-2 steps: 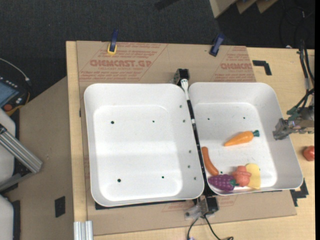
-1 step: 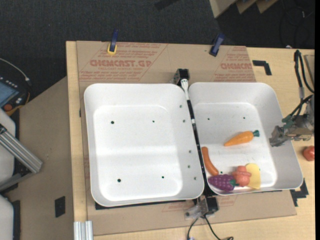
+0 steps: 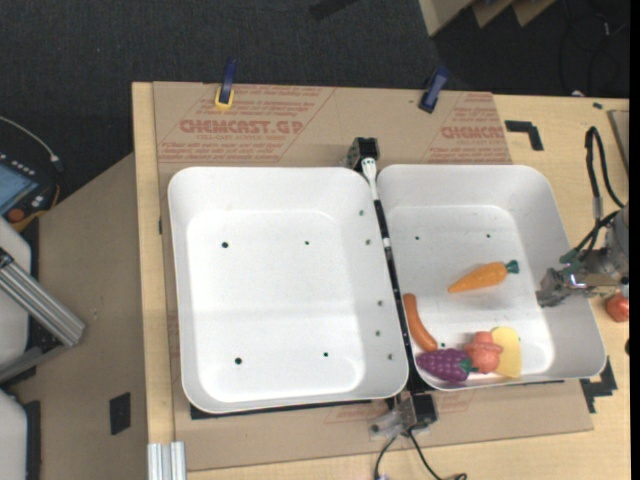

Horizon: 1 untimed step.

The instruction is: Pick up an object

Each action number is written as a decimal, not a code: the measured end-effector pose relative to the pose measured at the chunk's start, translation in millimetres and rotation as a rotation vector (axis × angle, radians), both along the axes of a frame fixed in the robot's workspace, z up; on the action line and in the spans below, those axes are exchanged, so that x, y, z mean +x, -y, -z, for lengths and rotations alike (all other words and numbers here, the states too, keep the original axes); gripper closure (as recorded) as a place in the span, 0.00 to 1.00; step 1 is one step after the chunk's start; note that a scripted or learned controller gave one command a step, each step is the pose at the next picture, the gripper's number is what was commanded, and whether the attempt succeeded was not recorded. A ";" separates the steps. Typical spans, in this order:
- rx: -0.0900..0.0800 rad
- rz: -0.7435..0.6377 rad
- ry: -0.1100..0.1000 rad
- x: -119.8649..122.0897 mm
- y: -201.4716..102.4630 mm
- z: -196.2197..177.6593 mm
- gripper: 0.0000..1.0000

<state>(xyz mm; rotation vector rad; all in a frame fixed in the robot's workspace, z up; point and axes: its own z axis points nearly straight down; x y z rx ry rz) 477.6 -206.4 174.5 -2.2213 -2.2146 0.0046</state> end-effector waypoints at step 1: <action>-0.005 -0.002 0.009 1.9 18.6 -15.9 1.00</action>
